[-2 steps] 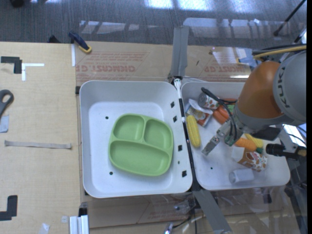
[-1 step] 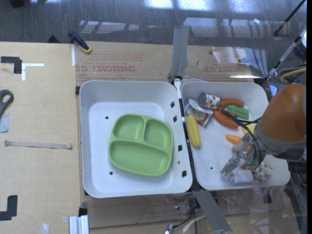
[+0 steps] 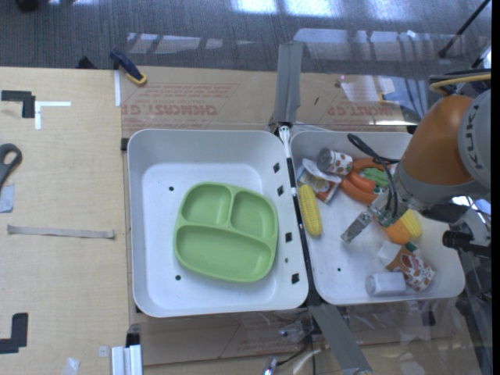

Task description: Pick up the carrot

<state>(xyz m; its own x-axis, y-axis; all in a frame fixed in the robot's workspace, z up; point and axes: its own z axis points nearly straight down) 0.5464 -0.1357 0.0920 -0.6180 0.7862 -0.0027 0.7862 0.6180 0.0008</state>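
In the camera view the carrot lies in the right bin, toward its 1 o'clock corner, orange with green leaves at its 3 o'clock end, pointing roughly from 10 to 4 o'clock. The gripper hangs low in the bin just at 6 o'clock of the carrot, with the arm reaching in from 3 o'clock; I cannot tell how the jaws stand, since the metal tip is small and blurred, and nothing is seen between them. To do this step well, I judge the jaws need to shift toward 12 o'clock, line up across the carrot's short width and come down on its middle, clear of the leaves. Room is tight: a cup sits just at 10 o'clock of the carrot, a packet at 9 o'clock, and the bin's far wall is close at 12 o'clock. The corn lies along the wall shared with the left bin, and an orange-yellow piece lies at 3 o'clock of the gripper, so open floor is mainly at 6 o'clock. The left bin holds a green tray, well apart, on the table.
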